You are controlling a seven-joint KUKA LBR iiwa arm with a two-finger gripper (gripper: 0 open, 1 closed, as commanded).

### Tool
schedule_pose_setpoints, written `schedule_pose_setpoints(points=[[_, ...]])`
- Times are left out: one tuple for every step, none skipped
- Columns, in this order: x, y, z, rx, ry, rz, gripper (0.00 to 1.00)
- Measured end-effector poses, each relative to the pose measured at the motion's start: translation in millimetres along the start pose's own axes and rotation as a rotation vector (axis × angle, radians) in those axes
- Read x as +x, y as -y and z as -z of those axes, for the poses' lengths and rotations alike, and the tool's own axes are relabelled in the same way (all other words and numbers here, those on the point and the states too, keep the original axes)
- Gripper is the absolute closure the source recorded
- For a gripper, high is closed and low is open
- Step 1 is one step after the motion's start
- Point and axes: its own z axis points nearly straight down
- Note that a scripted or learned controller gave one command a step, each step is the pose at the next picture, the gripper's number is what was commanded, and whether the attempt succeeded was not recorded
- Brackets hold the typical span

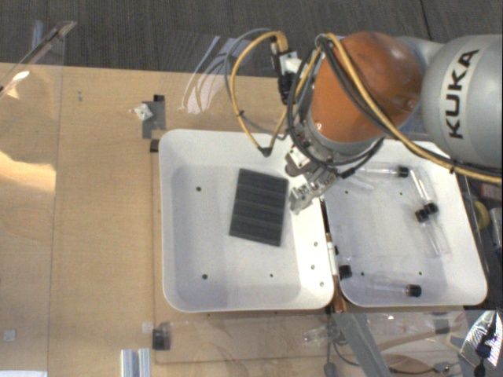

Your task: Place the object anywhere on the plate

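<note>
A dark ribbed plate (259,206) lies flat in the left bin (185,281). The gripper (305,191) hangs just right of the plate, over the bin's right edge. Clear tubes (424,210) with black caps lie well right of the plate, in the right bin (471,285).

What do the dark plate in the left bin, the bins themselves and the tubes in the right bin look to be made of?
Dark plate: looks like matte charcoal plastic or rubber, ridged in parallel bands, no glare; which one is unclear.
Left bin and right bin: smooth white moulded plastic by the look, with rounded corners and a soft sheen.
Tubes: clear plastic or glass, see-through, with black caps.
</note>
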Motion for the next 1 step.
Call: schedule_pose_setpoints(points=[[-53.4, 19.4, 48.9, 0.000, 0.001, 0.364, 1.00]])
